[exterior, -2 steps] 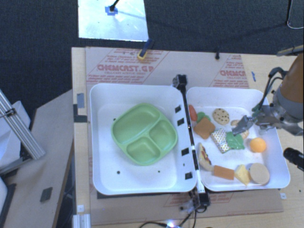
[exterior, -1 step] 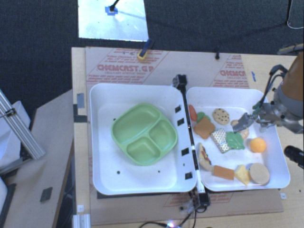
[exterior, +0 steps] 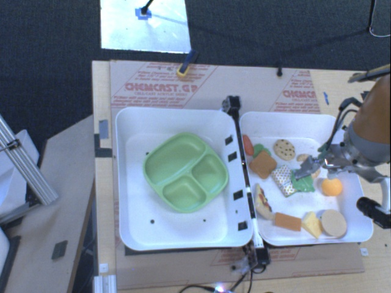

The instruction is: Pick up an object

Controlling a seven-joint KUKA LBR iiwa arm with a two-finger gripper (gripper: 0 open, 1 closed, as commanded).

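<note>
We see the pincer (exterior: 313, 163) low over the leafy green plastic toy (exterior: 303, 182), which lies just under its tips; we cannot tell its opening. We fear it snags the checkered packet (exterior: 283, 179) beside it. The arm reaches in from the right, wrist tilted down

- Green leafy toy piece (exterior: 303, 182) lies flat mid-bin in the right white bin (exterior: 269, 124), right at the gripper (exterior: 313, 163) tips.
- Silver patterned packet (exterior: 283, 179) sits tilted, touching its left edge.
- Small orange ball (exterior: 332, 187) rests just to its right.
- Round chocolate-chip cookie (exterior: 284, 149) lies above, flat.
- Brown toast slice (exterior: 263, 164) lies left, near the divider.
</note>
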